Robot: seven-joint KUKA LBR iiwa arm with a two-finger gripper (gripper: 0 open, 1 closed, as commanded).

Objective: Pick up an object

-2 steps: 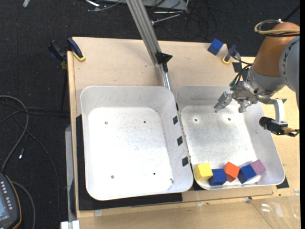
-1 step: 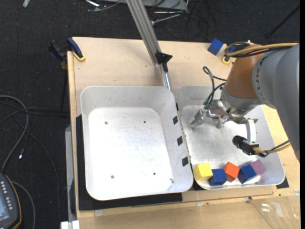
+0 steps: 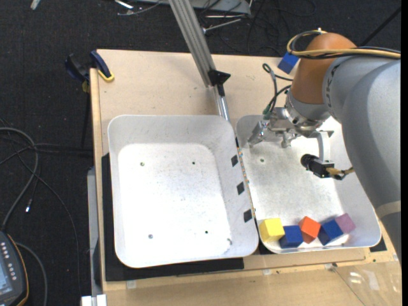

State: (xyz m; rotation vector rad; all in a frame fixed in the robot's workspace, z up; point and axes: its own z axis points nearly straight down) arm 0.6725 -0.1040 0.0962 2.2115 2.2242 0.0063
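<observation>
The left bin [image 3: 169, 187] is seen first on the desk [image 3: 159, 85]. To the right of it lies the right bin [image 3: 296, 193], taken here as the landmark. Along its near edge a yellow block [image 3: 271, 228], two blue blocks [image 3: 291, 236] [image 3: 330, 231], an orange block [image 3: 310, 227] and a purple block [image 3: 345, 222] are gathered, probably because they slid together there. Over the far end of the right bin the gripper [image 3: 280, 132] is held, well apart from the blocks. Whether it is open or closed cannot be told. No block is seen in it, so the pick is judged not yet done.
</observation>
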